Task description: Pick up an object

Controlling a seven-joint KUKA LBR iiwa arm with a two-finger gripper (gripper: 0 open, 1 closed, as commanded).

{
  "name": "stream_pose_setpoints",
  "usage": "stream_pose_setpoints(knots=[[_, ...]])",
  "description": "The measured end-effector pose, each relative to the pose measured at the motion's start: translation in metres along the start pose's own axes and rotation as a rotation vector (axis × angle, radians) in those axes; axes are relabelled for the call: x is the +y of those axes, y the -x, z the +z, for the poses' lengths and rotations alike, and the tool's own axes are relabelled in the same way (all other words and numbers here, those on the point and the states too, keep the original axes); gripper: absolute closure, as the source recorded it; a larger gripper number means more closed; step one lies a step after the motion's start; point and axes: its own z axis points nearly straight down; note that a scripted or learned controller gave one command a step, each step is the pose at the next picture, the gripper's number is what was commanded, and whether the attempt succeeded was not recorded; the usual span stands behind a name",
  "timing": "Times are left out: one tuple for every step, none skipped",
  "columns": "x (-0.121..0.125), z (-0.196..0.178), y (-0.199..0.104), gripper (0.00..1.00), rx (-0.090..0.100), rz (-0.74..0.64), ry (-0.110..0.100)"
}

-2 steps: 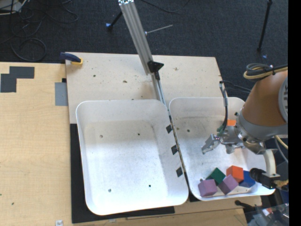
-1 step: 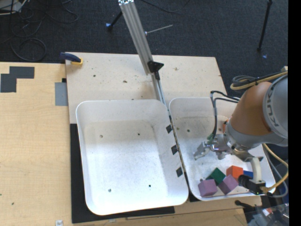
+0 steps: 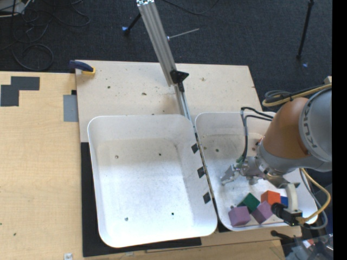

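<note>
I see the arm (image 3: 303, 134) reaching in from the right, its orange band bulging over the right bin (image 3: 217, 129) and the grey link above it running off the frame edge. The wrist bends down and toward the left, so the gripper (image 3: 232, 175) sits low inside the right bin, over the bare white floor near the bin's middle. Its metal fingers (image 3: 227, 177) point left, toward the divider between the two bins, and look slightly spread, with nothing between them as far as I can make out; they are small and blurred from here, so I cannot tell how far apart they stand.

The blocks lie in a cluster at the near end of the right bin, just in front of the gripper and apart from it. A green block (image 3: 250, 202) is nearest the wrist. Below it sit two purple blocks, the left one (image 3: 238, 215) beside the right one (image 3: 262, 212), close together. An orange block (image 3: 270, 197) lies to the right of the green one, with a small blue block (image 3: 284, 201) just beside it, partly under the arm's cables.

The left bin (image 3: 108, 140) lies alongside, beyond the divider, well apart from the gripper
</note>
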Motion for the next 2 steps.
stream_pose_setpoints(knots=[[-0.001,-0.010,0.001,1.00,0.002,0.008,-0.001],[-0.006,-0.058,-0.006,1.00,-0.001,-0.007,0.004]])
